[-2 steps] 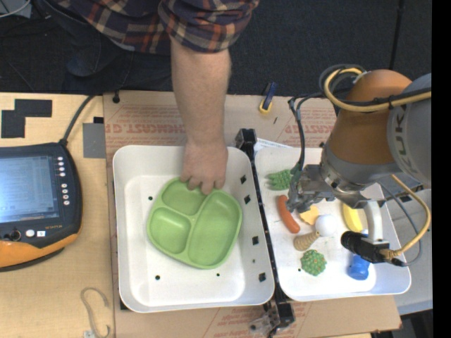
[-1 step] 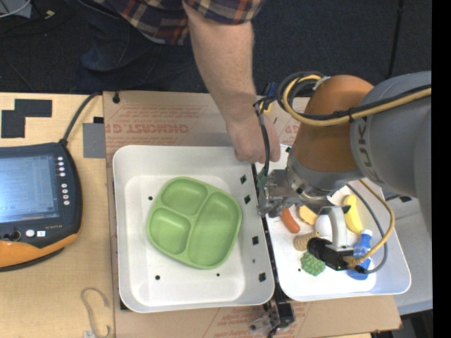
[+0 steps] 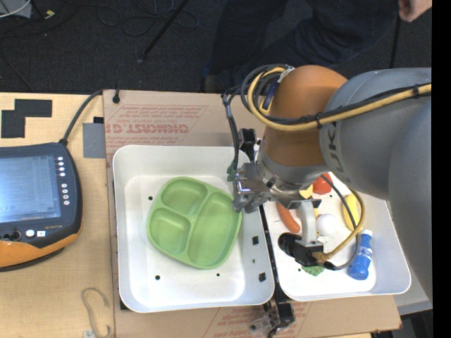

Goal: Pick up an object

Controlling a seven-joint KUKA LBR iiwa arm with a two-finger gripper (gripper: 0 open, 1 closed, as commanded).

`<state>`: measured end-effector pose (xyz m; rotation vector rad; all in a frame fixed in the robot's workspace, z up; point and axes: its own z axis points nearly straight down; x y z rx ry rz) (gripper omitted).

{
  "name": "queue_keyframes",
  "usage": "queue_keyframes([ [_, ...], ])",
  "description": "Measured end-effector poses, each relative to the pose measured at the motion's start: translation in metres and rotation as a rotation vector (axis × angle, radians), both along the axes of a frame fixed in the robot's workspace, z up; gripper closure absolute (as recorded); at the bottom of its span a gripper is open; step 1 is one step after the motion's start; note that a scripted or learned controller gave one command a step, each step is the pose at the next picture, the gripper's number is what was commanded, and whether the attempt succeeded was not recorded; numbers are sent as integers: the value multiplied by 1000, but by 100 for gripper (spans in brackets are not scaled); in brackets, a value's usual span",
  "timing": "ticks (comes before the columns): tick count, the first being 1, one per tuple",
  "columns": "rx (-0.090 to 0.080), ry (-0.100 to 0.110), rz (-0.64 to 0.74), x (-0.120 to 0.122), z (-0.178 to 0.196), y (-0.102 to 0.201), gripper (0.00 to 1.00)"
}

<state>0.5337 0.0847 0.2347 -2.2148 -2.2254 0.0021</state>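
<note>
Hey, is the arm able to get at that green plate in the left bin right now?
Probably yes. The green plate lies alone in the left bin, with nothing on top of it, and the arm hangs right beside its right edge, above the gap between the bins.

Green tray in left bin

Green plate fills left bin centre; margins free. Right bin crowded, arm overhead.
</note>
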Motion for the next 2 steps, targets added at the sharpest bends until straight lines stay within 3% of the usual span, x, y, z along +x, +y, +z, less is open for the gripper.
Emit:
queue_keyframes([
  [1, -2, 5, -4, -1, -18, 0, 100],
  [2, -1, 3, -7, -11, -14, -3, 100],
])
